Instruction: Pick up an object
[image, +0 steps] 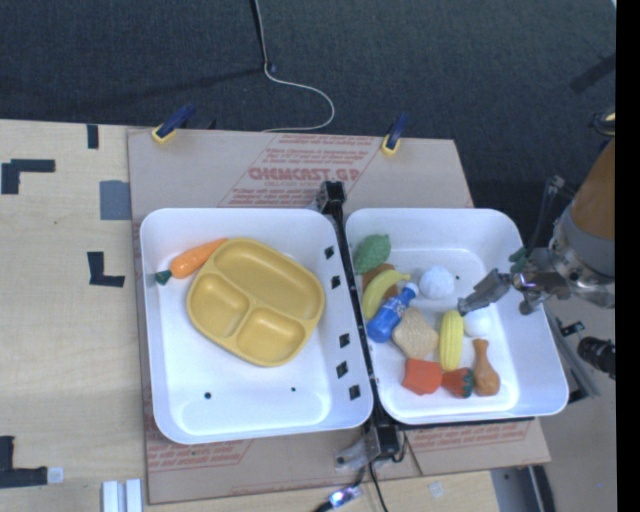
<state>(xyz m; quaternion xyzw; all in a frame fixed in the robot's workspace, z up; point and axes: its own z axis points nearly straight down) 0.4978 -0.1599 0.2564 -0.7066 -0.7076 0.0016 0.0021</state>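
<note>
From the camera above the bench, I am reaching in from the right with my gripper (487, 293), which is hanging over the right-hand part of the right bin (500, 228), just above a small white piece (478, 322) lying near that bin's right wall. My dark fingers are slanting down and to the left; I cannot tell how they are set, and nothing is showing between them.

The things I could pick are crowding the right bin. A green leafy piece (373, 249) is lying by the bin's left wall toward the far edge, with a banana (380, 291) curving just below it. A blue bottle (390, 314) is resting against the banana, and a tan cracker-like piece (415, 335) is touching the bottle on its right. A white ball (436, 283) is sitting near the middle of the bin, close to my fingertips. An ear of corn (452, 339) is lying beside the cracker. Along the near edge, a red block (422, 376), a small red piece (459, 383) and a brown drumstick (485, 368) are lying in a row.

In the left bin (175, 400), a yellow divided plate (256, 300) is filling the middle, and a carrot (192, 260) is lying at its far-left corner, touching the plate's rim.
</note>
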